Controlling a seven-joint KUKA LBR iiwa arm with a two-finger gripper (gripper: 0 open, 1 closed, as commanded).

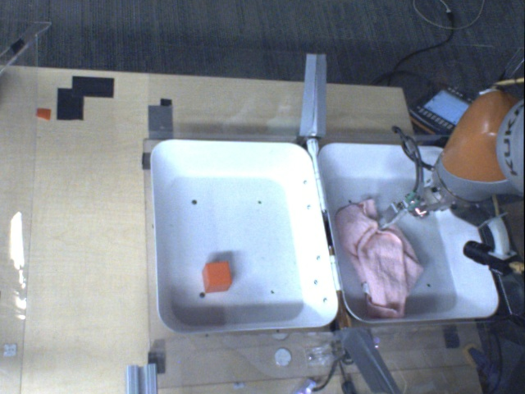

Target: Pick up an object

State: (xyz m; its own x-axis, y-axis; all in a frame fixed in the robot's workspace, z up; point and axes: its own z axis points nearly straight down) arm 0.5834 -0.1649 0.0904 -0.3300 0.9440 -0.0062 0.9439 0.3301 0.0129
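A crumpled pink cloth (379, 258) lies in the right bin (467, 294), spread from the bin's middle down to its front wall. An orange cube (217, 277) rests in the left bin (246, 171), near the front left. My gripper (408, 207) is low over the right bin, at the cloth's upper right edge, and looks to be touching or nearly touching the fabric there. The grey arm with its orange band (484, 146) comes in from the right above it.
A metal divider rail (312, 105) runs between the two bins at the back. Black blocks (80, 95) and a small orange piece (43, 114) sit on the wooden bench at far left. Cables and a small device (447, 107) lie beyond the right bin.
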